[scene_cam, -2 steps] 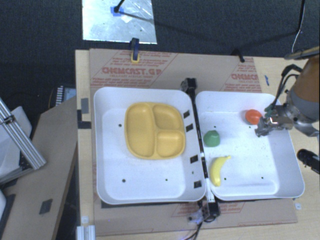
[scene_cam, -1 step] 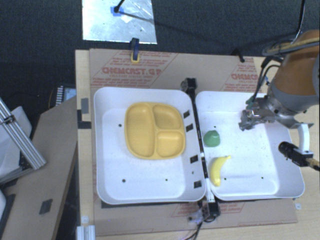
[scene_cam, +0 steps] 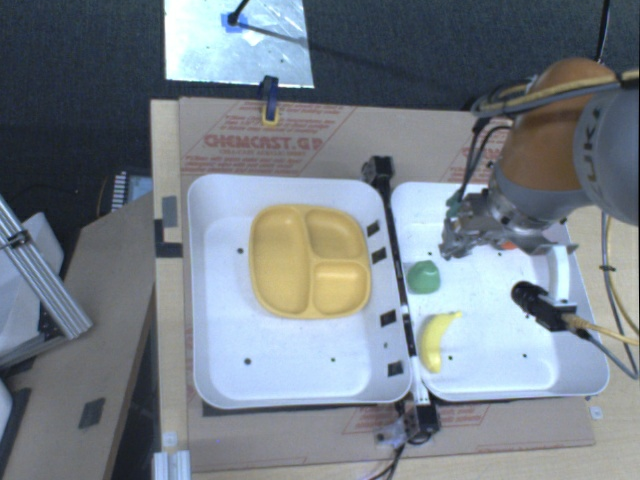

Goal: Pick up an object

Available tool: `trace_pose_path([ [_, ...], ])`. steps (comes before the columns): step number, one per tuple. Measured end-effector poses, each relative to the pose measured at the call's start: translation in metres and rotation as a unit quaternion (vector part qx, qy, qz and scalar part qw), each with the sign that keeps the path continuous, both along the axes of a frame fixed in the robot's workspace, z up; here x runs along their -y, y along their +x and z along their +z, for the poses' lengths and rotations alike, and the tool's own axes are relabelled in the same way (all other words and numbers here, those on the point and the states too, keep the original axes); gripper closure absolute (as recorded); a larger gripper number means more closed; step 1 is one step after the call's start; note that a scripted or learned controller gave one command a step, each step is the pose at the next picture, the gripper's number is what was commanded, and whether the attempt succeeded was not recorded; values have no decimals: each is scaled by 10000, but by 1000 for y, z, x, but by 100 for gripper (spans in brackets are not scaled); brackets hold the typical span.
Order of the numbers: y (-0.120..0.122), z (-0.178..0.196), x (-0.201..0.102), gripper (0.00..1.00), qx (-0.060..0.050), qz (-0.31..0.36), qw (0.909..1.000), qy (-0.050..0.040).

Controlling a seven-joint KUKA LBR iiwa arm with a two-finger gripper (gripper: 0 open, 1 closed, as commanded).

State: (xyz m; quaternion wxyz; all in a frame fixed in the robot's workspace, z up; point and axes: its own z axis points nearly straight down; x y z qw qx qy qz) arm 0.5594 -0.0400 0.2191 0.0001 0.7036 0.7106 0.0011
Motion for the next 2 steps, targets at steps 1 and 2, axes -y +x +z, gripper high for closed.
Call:
trace_pose_path([
  [1, 12, 10, -49, 100, 8, -4, 10000, 1],
  [2, 13, 8, -114, 100, 2, 7, 10000, 7],
])
